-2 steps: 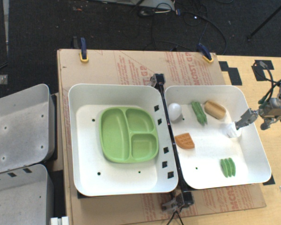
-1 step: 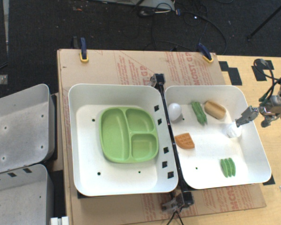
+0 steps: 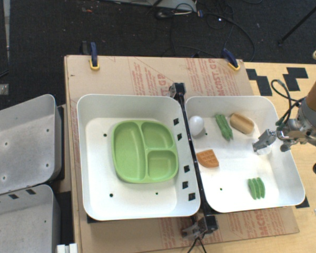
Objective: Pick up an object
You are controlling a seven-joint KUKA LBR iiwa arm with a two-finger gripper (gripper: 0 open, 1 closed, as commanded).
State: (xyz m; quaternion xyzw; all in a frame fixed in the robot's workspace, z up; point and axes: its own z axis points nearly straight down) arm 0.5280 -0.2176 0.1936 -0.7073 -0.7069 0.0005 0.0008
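Note:
The right bin (image 3: 284,165) holds a white egg-shaped object (image 3: 196,124), a long green pod (image 3: 224,126), a tan bread roll (image 3: 242,123), an orange wedge (image 3: 207,158) and a short green pod bundle (image 3: 256,187). My gripper (image 3: 274,141) hangs over the right side of this bin, just right of and below the bread roll. It is open, with nothing between its fingers. The arm's wrist comes in from the right edge of the view.
The left bin (image 3: 95,141) holds a green divided plate (image 3: 146,151). A black divider (image 3: 189,146) runs between the bins. Two spare white trays (image 3: 21,141) lie off the bench at the left. Cables trail across the dark floor behind.

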